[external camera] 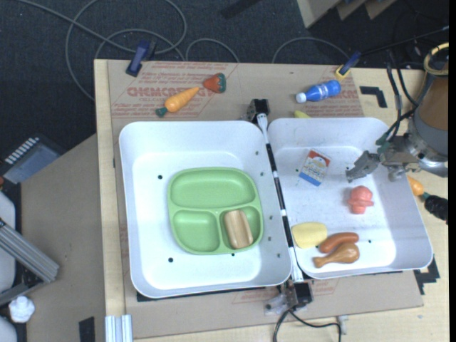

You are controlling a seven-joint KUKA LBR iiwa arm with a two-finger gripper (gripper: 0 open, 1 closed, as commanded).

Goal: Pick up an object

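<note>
Tool (pixel 362 166) hangs over right bin (pixel 406 251), fingers spread open, nothing between them. Pink toy (pixel 360 199) lies just at its 6 o'clock; carton (pixel 313 167) at 9 o'clock. Drumstick (pixel 338 251) and yellow piece (pixel 309 234) near front rim. Left bin (pixel 142 191) holds green tray (pixel 206 198) with bread (pixel 238 229).

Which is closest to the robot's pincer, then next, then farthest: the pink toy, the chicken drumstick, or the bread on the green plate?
From the pincer:
1. Pink toy, right bin, just below it.
2. Chicken drumstick, right bin's front edge.
3. Bread, left bin, in the green plate's lower right compartment.
</note>
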